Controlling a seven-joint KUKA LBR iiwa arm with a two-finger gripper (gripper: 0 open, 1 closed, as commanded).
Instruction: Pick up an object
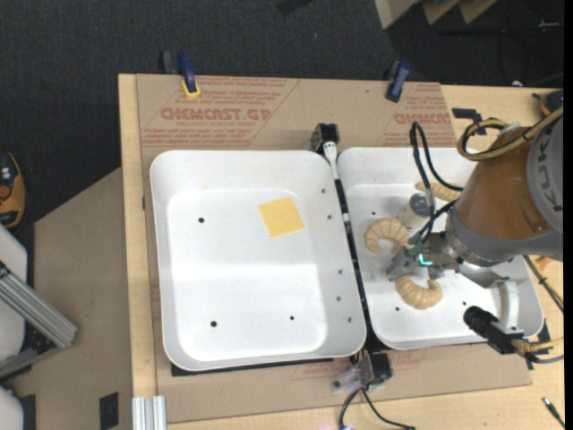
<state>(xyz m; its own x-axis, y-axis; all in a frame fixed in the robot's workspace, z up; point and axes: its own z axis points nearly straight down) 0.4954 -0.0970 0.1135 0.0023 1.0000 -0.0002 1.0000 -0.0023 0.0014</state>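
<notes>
Two tan, curved croissant-shaped pieces lie in the right bin (380, 325). One croissant piece (387, 233) is near the bin's left side, and the other croissant piece (420, 293) lies closer to the front. My gripper (408, 262) hangs low between them, just above the nearer piece, with a green light glowing on it. Nothing shows between its tips. A small grey round object (419, 204) sits behind the gripper. In the left bin (179, 267), a flat yellow square (281, 216) rests toward the back.
The arm's orange-banded body (506, 200) covers the right half of the right bin. A black divider strip (347, 240) runs between the bins. Clamps (186, 72) hold the board at the back edge.
</notes>
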